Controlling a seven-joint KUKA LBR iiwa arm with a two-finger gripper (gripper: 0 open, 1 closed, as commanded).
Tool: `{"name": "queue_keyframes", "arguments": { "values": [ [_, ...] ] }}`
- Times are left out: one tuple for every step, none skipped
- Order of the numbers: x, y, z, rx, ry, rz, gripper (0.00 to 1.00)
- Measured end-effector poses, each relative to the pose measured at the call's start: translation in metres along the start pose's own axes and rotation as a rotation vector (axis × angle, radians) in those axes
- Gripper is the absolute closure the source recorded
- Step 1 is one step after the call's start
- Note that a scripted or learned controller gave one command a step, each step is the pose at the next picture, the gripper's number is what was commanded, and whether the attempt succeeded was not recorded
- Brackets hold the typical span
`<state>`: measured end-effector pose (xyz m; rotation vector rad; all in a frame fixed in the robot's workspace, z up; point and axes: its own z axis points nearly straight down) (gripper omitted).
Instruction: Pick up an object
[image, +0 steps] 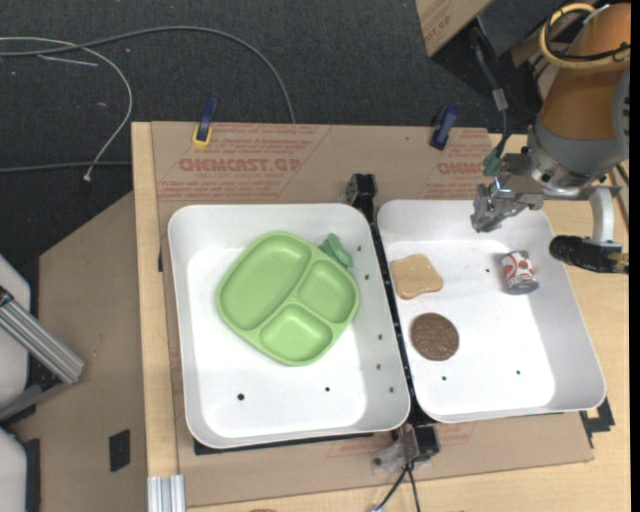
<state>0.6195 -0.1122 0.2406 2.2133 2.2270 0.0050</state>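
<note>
In the right bin (560, 380) lie a tan toast-shaped piece (415, 275), a round brown patty (435, 336) and a small red-and-white can (518, 271) on its side. My gripper (490, 216) hangs over the bin's far edge, up and left of the can and right of the toast. Nothing shows between its fingers. A green divided plate (288, 296) rests in the left bin (200, 400), with a small green thing (338, 250) at its far right corner.
Both bins sit on a cardboard sheet (250, 150) held by blue clamps (206, 120) at the back. A black clip (361, 188) stands between the bins at the far side. Cables run over the dark floor behind.
</note>
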Motion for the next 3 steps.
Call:
{"name": "queue_keyframes", "arguments": {
  "values": [
    [0.049, -0.004, -0.005, 0.004, 0.002, 0.0, 1.0],
    [0.107, -0.002, -0.012, 0.002, 0.001, -0.001, 1.0],
    [0.168, 0.007, -0.006, 0.002, 0.001, -0.001, 1.0]
  ]
}}
